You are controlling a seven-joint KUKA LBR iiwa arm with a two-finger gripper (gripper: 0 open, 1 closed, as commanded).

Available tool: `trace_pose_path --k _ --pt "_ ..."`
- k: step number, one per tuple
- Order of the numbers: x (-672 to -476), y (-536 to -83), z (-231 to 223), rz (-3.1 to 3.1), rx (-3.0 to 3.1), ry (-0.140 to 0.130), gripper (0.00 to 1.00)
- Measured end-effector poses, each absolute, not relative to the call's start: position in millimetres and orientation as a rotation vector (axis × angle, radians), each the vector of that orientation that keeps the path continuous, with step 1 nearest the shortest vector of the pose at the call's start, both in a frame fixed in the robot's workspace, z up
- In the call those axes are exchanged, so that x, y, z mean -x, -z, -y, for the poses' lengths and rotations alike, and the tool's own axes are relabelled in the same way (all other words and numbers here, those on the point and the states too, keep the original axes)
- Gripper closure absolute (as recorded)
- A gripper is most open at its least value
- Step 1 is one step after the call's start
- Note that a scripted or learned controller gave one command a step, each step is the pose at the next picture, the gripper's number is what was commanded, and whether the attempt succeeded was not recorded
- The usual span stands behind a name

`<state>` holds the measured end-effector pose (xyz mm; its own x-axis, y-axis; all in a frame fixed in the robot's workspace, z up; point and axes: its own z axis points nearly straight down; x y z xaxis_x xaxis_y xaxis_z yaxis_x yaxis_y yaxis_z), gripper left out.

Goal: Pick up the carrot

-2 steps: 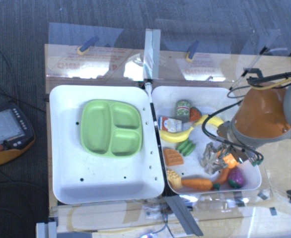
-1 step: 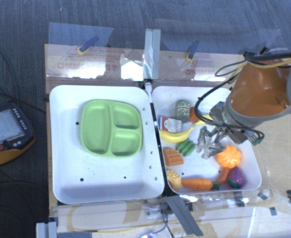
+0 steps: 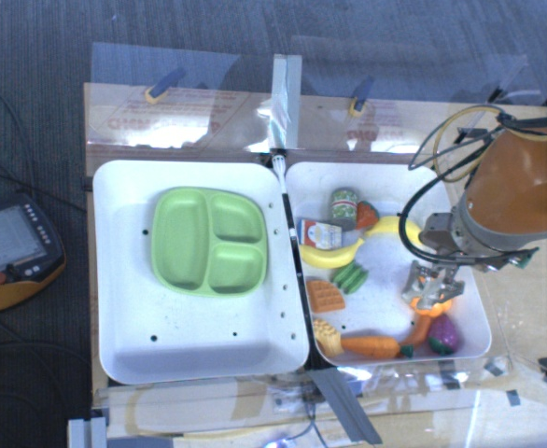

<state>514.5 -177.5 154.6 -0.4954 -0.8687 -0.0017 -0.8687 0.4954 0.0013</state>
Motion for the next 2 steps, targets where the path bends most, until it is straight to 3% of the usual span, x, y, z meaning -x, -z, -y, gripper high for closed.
trace_pose_path --k 1,2 --pt "-484.4 -157.3 194.4 -2.521 1.873 -0.003 1.0" --pt "-484.5 -157.2 194.1 -2.52 1.873 -0.004 0.0"
